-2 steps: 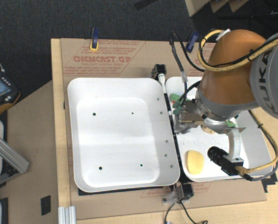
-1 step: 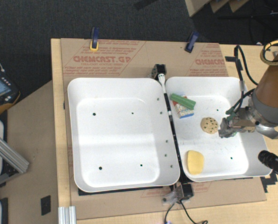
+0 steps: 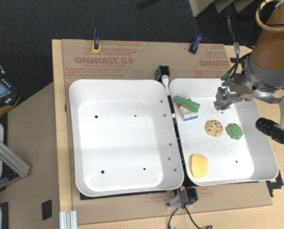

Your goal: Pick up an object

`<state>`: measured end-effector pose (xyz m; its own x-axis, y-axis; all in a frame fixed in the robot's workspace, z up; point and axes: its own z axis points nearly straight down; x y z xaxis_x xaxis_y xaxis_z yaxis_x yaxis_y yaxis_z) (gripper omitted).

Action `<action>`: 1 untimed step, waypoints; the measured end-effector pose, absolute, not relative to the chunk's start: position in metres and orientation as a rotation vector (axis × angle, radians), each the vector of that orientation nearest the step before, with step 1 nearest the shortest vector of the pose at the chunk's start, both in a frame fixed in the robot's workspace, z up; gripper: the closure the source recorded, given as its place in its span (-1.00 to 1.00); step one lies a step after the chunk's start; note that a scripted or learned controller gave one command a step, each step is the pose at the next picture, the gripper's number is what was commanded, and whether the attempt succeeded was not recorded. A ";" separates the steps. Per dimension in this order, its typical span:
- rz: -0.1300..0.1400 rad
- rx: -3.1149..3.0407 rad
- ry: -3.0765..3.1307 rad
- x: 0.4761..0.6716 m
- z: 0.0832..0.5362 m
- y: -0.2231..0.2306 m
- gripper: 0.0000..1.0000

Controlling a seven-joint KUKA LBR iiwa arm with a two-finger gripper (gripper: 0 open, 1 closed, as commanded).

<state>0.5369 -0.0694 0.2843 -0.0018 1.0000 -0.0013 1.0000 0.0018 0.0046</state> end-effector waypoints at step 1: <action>-0.001 2.220 2.226 0.517 0.287 -0.011 1.00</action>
